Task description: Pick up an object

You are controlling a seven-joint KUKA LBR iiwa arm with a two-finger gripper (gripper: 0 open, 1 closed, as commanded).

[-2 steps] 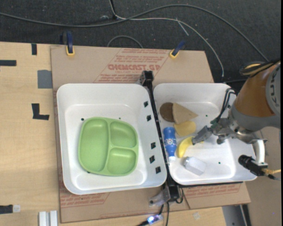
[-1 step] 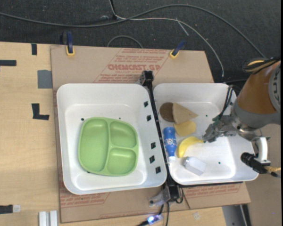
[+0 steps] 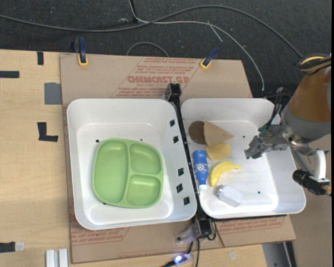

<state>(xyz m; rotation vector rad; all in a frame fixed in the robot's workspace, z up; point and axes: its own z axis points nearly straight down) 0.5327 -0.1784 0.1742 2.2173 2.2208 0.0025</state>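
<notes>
The banana (image 3: 223, 172) lies in the right bin (image 3: 267, 202), left of centre, with a blue bottle (image 3: 200, 168) at the divider edge, a tan wedge (image 3: 214, 133) above and a grey block (image 3: 230, 196) below. The jaws (image 3: 255, 151) hover over bare bin floor right of them; how wide, cannot tell. The left bin (image 3: 78, 166) holds 1 green tray (image 3: 127, 173).

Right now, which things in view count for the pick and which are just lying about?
For the pick:
gripper
banana
blue bottle
brown cone
yellow piece
grey block
right bin

Lying about:
green divided plate
left bin
clamps
cables
</notes>
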